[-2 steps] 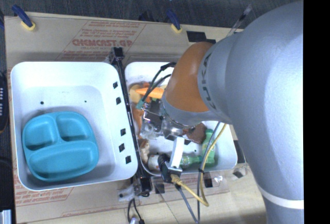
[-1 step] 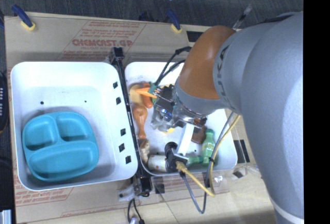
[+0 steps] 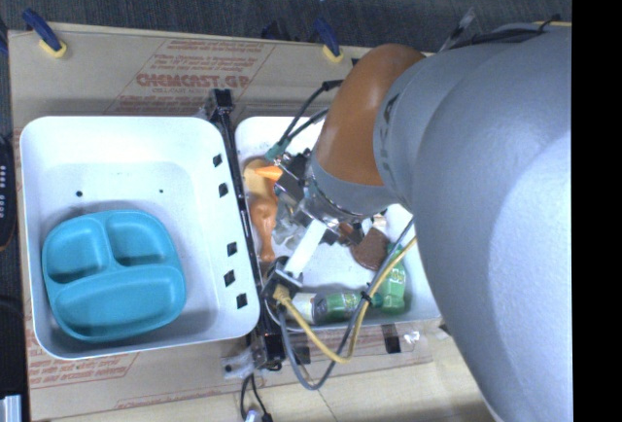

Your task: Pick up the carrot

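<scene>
An orange, carrot-like piece (image 3: 262,213) lies along the left wall of the right bin (image 3: 255,130). A paler yellow-orange item (image 3: 259,174) sits just behind it. The gripper (image 3: 294,240) is down inside the right bin, immediately right of the orange piece, and the wrist and cables cover much of it. The arm's orange band (image 3: 360,119) and grey body hide most of the bin's right half. Whether anything sits in the gripper is hidden.
A blue compartment plate (image 3: 112,269) lies in the left bin (image 3: 58,143). In the right bin's front are a green can (image 3: 338,305), another green item (image 3: 393,286) and a brown object (image 3: 369,250). A yellow cable (image 3: 330,347) loops over the front rim.
</scene>
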